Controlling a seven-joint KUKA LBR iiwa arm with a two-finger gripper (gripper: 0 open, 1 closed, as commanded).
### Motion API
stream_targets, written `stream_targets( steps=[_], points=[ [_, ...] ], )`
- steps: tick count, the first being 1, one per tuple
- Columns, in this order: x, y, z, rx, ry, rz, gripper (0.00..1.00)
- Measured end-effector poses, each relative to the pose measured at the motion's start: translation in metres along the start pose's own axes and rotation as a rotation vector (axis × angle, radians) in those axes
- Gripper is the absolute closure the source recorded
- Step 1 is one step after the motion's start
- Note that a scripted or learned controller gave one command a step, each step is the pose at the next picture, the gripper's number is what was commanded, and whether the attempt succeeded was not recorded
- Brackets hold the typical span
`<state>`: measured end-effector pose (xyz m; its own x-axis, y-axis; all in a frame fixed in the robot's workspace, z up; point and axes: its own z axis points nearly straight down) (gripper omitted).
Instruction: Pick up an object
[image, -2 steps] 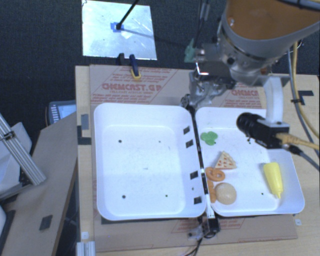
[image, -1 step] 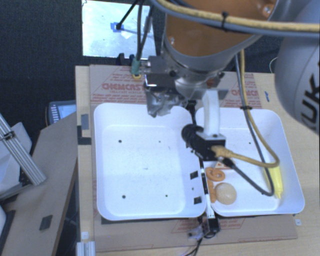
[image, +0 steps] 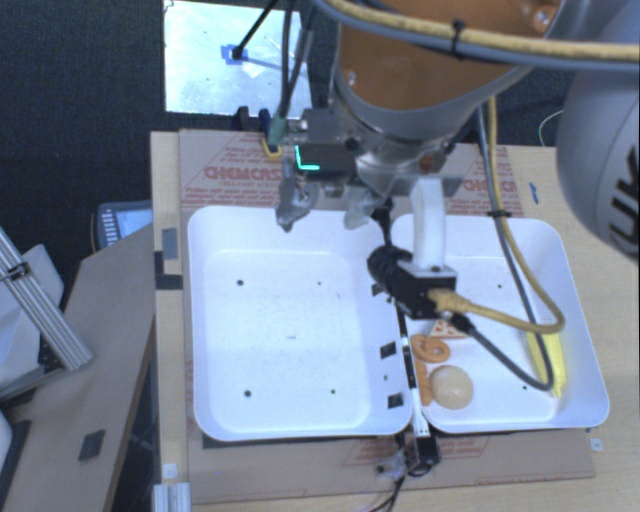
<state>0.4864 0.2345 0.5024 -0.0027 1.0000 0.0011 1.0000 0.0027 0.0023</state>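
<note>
An egg-shaped tan ball (image: 450, 386) lies in the right bin (image: 570, 290), near its front edge and close to the divider between the two bins. Just behind it and touching or nearly touching sits an orange ring-like piece (image: 432, 349), and behind that a small orange triangular piece (image: 447, 326). A yellow, banana-like item (image: 553, 362) rests along the right side of the same bin, well apart from the ball.

We see the arm (image: 420, 60) reaching in from the upper right, its broad orange band filling the top of the view, the wrist pointing downward over the back rim where the bins meet. The pincer (image: 325, 210) hangs over the back edge of the left bin (image: 290, 330), with two grey fingers (image: 292, 208) showing apart from each other and nothing between them, so it reads as released. It is well apart from the ball and the other items in the right bin.

A white bracket with a black block (image: 410, 275) hangs below the wrist above the divider, and a yellow cable (image: 520, 270) and a black cable (image: 500, 360) trail from it across the right bin. Both bins sit on a cardboard sheet (image: 230, 170) on the surface (image: 110, 300).
</note>
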Motion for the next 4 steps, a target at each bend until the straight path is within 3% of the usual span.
stream_targets(
  steps=[1, 2, 3, 4],
  points=[
    [0.0, 0.0, -0.012, -0.002, 0.002, -0.002, 1.0],
    [0.0, 0.0, -0.011, -0.002, 0.001, -0.002, 0.0],
    [0.0, 0.001, -0.023, -0.004, 0.003, -0.003, 1.0],
    [-0.001, -0.002, 0.193, 0.017, -0.008, 0.002, 1.0]
  ],
)
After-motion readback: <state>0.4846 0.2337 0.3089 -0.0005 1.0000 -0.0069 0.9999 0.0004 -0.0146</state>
